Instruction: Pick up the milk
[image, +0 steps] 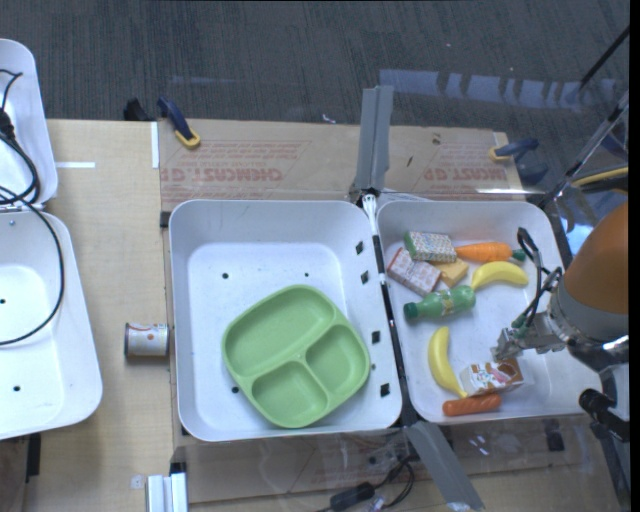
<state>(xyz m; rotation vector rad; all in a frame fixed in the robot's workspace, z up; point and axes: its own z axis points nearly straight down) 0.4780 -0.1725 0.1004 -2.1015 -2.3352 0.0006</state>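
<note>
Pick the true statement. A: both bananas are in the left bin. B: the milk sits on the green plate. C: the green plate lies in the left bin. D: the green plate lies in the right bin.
C: the green plate lies on the floor of the left bin.

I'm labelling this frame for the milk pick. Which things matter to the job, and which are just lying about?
Job: milk carton, gripper, right bin.

Lying about: green divided plate, two bananas, two carrots, green bottle, small boxes.

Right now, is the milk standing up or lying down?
Lying down. The milk carton rests flat on the right bin's floor, its printed side facing up, beside a banana.
</note>
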